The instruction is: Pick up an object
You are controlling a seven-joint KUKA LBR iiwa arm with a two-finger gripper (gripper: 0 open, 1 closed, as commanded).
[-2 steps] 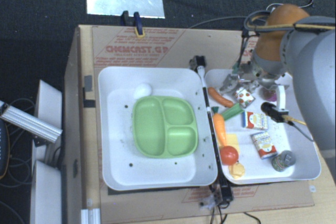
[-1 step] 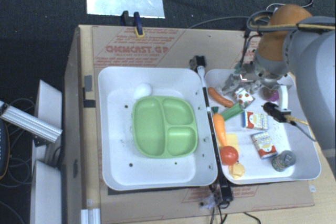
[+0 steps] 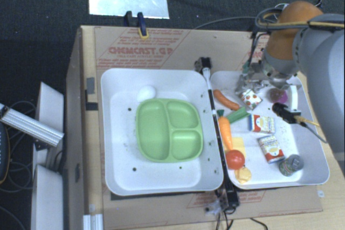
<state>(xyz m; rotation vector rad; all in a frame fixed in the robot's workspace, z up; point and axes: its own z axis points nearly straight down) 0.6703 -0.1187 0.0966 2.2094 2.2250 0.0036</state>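
Observation:
My gripper (image 3: 251, 85) is down in the far part of the right bin (image 3: 312, 172), with the arm coming in from the right. Just below its tip lies a small red-and-white patterned packet (image 3: 251, 98), touching or nearly touching it. I cannot see anything held. Left of the gripper lies an orange sausage (image 3: 226, 99). A purple piece (image 3: 278, 95) and a white piece (image 3: 294, 97) lie to its right.
The right bin also holds a green stick (image 3: 236, 115), a carrot (image 3: 225, 132), a tomato (image 3: 235, 159), two small cartons (image 3: 262, 124) (image 3: 270, 148) and a grey can (image 3: 291, 165). The left bin (image 3: 121, 169) holds a green compartment plate (image 3: 168, 130) and a white egg (image 3: 146, 93).

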